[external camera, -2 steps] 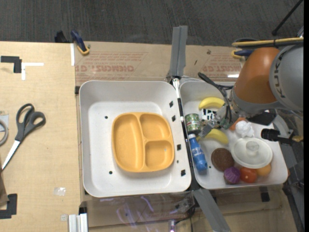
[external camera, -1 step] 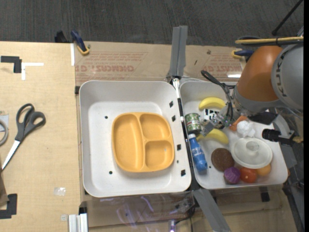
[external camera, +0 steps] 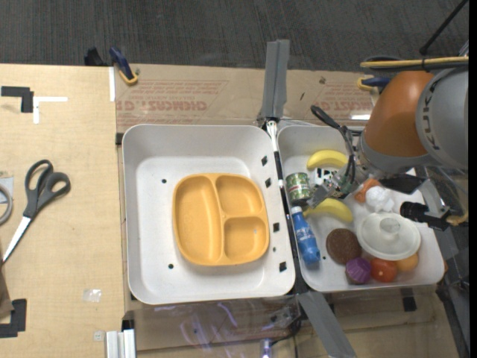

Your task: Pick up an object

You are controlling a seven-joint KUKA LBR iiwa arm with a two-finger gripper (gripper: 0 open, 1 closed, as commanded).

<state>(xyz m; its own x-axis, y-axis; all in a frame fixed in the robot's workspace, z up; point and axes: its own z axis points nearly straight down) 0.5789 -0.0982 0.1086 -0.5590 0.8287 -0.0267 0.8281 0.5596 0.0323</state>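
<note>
Claw sits low in right bin, just right of can, btwn two bananas. Open or shut: can't tell from this angle, & nothing seen held in it. Arm, w/ orange band, comes in from far right of can.

Nearest pickable things:
- Upper banana: up-right of can, near claw.
- Lower banana: down-right of can, right by claw; touching or not, can't tell.
- Can: green label, stands against bin's left wall.
- Bottle: blue, lies just below can along same wall.

Further out, all right of can:
- Brown disc: below-right of can, beside bottle.
- White wad: level w/ can, beyond claw.
- Bowl: white w/ lid, right of disc, below wad.
- Purple ball & tomato: side by side at bin's near edge, well below can.
- Orange: peeks out beside tomato, partly under bowl.

Left of can, over the shared wall, left bin holds a yellow 3-part plate, flat, about centred. Scissors lie on bench, far left of can.
</note>
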